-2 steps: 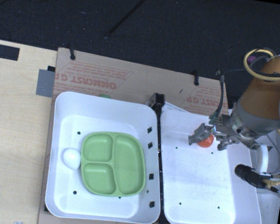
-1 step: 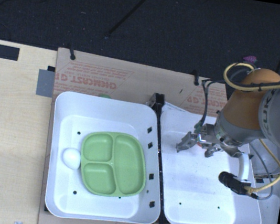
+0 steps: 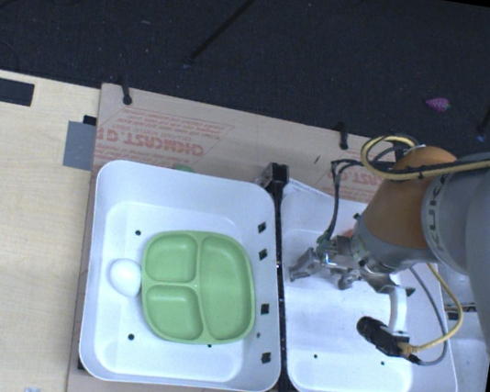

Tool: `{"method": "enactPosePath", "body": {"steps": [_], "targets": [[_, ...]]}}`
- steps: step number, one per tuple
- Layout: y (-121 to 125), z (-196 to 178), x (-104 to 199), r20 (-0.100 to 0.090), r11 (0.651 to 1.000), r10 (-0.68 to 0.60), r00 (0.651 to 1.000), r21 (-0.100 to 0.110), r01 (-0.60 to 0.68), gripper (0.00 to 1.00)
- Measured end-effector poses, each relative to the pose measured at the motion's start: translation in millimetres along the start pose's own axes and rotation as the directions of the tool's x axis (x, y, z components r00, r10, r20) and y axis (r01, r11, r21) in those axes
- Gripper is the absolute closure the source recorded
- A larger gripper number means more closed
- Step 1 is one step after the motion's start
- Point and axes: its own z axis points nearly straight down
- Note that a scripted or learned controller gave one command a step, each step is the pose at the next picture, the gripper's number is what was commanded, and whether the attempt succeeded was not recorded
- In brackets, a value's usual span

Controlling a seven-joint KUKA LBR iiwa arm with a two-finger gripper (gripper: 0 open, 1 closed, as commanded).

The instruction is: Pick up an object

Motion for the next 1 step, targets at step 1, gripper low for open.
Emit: {"method": "enactPosePath", "body": {"steps": [1], "targets": [[-0.8,6.6,-0.4,0.001,1.000,0.002,1.000,-0.004,-0.002,0.00]]}}
